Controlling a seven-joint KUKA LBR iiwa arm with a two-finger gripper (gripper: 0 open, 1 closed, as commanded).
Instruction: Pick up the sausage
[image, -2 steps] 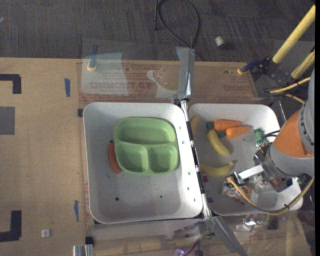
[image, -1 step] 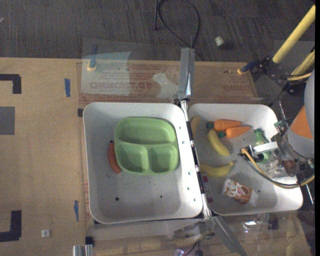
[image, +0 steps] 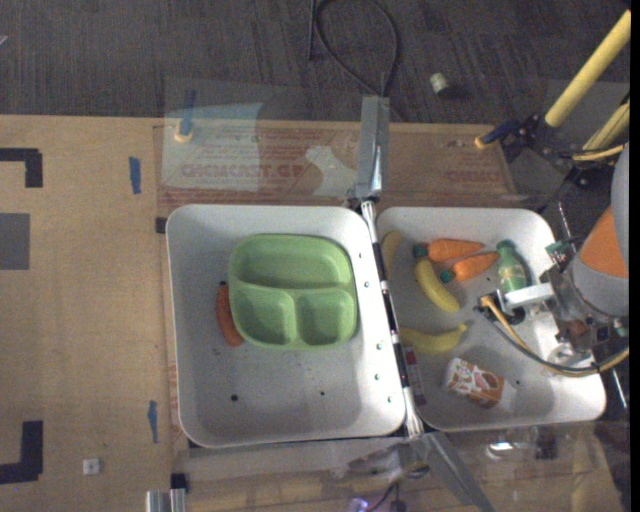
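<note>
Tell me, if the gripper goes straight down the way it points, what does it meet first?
Probably the bare floor of the right bin. The gripper hangs over an open patch, though depth is unclear from above.

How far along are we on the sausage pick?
Nothing looks done yet. The sausage lies in the left bin, tucked against the green tray's left edge. The gripper is over the right bin, far from it. Crossing over, grasping and lifting all remain.

My one camera sits fixed high above the bench, looking down at a slant on both white bins: left bin (image: 195, 330), right bin (image: 560, 400). My arm (image: 612, 265) enters from the right edge.
</note>
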